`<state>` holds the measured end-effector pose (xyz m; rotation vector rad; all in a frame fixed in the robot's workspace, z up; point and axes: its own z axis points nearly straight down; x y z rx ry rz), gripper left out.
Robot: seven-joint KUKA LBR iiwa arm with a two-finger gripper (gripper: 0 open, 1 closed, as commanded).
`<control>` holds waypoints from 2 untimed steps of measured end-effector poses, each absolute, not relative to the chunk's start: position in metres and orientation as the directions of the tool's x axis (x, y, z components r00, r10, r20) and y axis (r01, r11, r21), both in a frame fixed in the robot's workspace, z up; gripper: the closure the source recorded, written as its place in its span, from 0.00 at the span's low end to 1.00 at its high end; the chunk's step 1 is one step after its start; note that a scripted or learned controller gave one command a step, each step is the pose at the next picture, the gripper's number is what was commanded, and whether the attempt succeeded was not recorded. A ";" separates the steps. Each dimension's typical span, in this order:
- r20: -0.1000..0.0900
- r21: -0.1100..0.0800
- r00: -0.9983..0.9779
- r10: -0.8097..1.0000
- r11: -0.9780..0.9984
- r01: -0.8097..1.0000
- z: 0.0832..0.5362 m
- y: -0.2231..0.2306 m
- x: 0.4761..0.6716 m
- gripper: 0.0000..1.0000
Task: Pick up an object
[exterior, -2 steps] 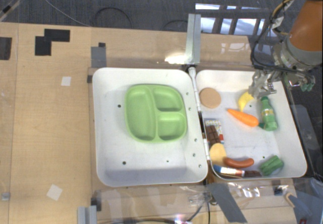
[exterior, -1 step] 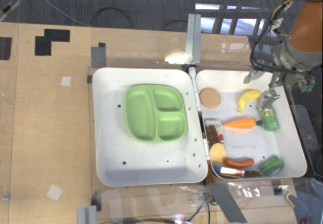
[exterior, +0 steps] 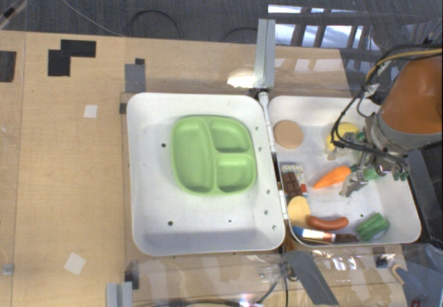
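Arm: I see the arm (exterior: 408,101) reaching in from the right, its orange band over the right bin's far right side.
Gripper: my gripper (exterior: 354,184) hangs low in the right bin (exterior: 408,219), just right of the carrot; I see nothing between its fingers, and I cannot tell how far apart they stand.
Carrot: the orange carrot (exterior: 332,177) lies near the middle of the right bin, tilted, its thick end toward the gripper.
Other items, right bin: a tan round disc (exterior: 288,134) at the far left corner, a yellow piece (exterior: 346,138) partly under the arm, a brown bar (exterior: 292,180) by the left wall, a pale yellow piece (exterior: 299,210) below it, a sausage (exterior: 327,222) and a green piece (exterior: 372,225) along the near edge.
Left bin: I see the left bin (exterior: 159,229) holding a green divided plate (exterior: 212,154), lying flat near its middle.
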<state>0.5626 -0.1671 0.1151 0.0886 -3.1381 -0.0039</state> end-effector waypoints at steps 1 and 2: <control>-0.020 -0.010 -0.976 -0.216 0.976 -0.216 0.091 -0.107 0.526 0.00; -0.016 -0.005 -0.987 -0.159 0.987 -0.159 0.090 -0.100 0.595 0.00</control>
